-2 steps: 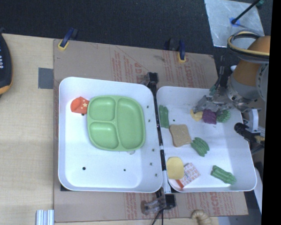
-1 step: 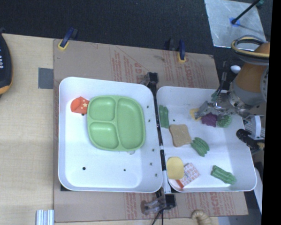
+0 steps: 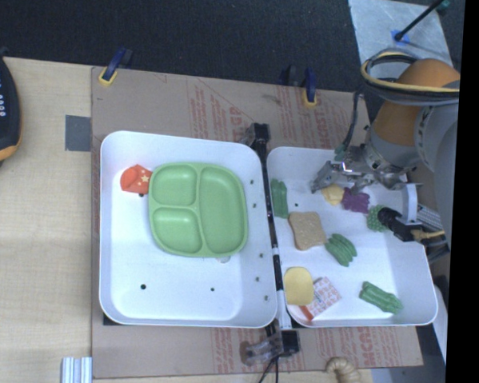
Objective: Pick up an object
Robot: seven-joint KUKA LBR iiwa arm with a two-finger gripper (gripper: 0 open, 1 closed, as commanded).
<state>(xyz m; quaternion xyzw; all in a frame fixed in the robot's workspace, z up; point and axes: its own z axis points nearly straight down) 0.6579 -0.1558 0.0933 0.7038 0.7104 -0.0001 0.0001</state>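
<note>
White plastic walls bounded the right bin (image 3: 426, 304), where the tool (image 3: 342, 178) was seen low at the far edge, just beside a small yellow piece (image 3: 334, 195) and a purple piece (image 3: 356, 201). Whether the tool was released or clenched could not be told, and nothing was seen between its tips, so the pick was judged not yet done. Little room was left against the far wall; more open floor was seen nearer the bread slice (image 3: 306, 229) and green vegetable (image 3: 341, 249).
</note>
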